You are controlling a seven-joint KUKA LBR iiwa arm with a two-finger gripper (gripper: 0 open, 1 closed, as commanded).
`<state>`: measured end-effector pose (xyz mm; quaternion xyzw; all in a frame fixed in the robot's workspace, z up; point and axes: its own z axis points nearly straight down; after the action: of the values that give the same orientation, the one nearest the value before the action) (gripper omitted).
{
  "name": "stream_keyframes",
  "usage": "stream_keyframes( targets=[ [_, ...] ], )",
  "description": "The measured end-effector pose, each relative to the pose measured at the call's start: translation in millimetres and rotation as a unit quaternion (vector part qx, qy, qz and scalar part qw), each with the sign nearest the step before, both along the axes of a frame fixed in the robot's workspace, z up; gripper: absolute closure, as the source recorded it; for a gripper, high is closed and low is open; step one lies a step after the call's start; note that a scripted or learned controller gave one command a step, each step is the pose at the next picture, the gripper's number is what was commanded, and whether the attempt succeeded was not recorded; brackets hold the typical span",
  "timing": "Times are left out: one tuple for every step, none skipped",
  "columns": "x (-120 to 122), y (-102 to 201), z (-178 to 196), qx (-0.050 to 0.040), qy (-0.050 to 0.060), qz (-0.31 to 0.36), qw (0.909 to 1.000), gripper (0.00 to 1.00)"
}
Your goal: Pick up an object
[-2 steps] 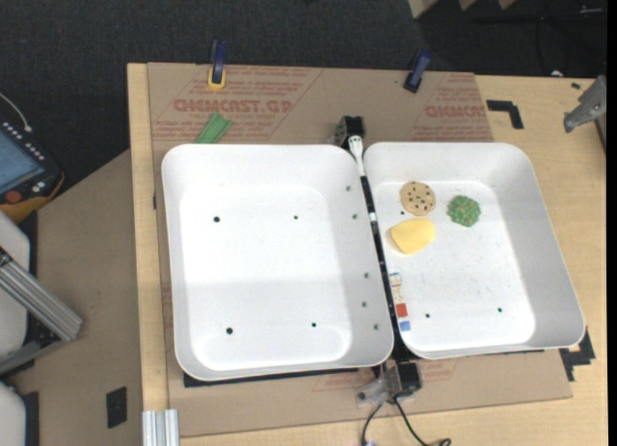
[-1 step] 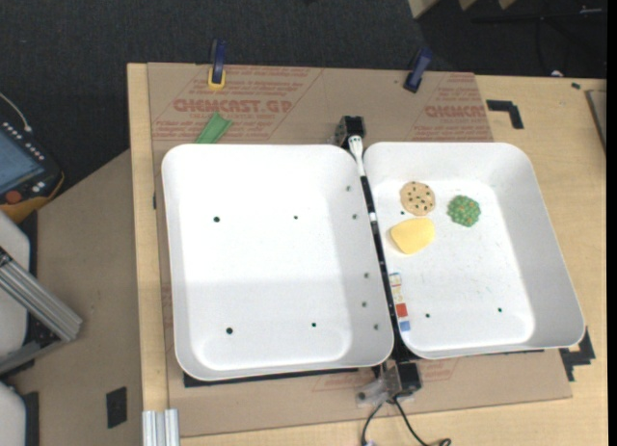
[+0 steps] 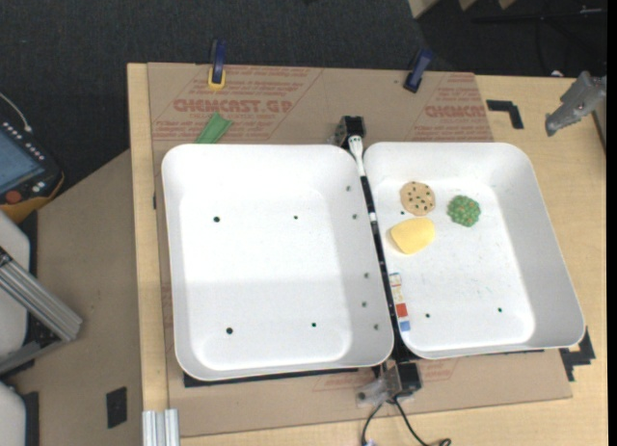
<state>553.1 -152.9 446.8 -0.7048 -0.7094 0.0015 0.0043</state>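
Camera view, slanted look down on the surface. Two shallow white bins sit side by side on a brown cardboard sheet printed with red lettering.

Left bin: bare white floor with a few small dark dots.

Right bin: three small objects grouped in its upper left part.
- Round tan cookie with dark chips, nearest the divider side.
- Green bumpy piece, broccoli-like, just beside the cookie on its right, apart from it.
- Pale yellow rounded piece, just below the cookie, close to touching it.

Tool: grey metal part seen at the right edge, above the far right corner of the right bin, well apart from all three objects. Nothing seen between its parts; touches nothing in the bins. Open or closed: cannot tell, too small and partly cut off.

Other: two blue clamps at the cardboard's far edge; a green tag lies on the cardboard beyond the left bin.
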Motion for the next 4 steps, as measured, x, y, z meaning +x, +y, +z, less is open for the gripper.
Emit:
stream_keyframes(
  targets=[
    [-8.5, 121.4, -10.6, -0.0002, -0.002, 0.003, 1.0, 0.0],
    [-7.7, 114.0, 0.9, -0.0023, -0.005, -0.003, 1.0, 1.0],
    [-77.5, 6.9, -23.0, -0.0023, -0.002, -0.009, 1.0, 1.0],
    [-48.7, 61.3, -80.6, -0.001, -0.002, -0.001, 1.0, 1.0]
  ],
)
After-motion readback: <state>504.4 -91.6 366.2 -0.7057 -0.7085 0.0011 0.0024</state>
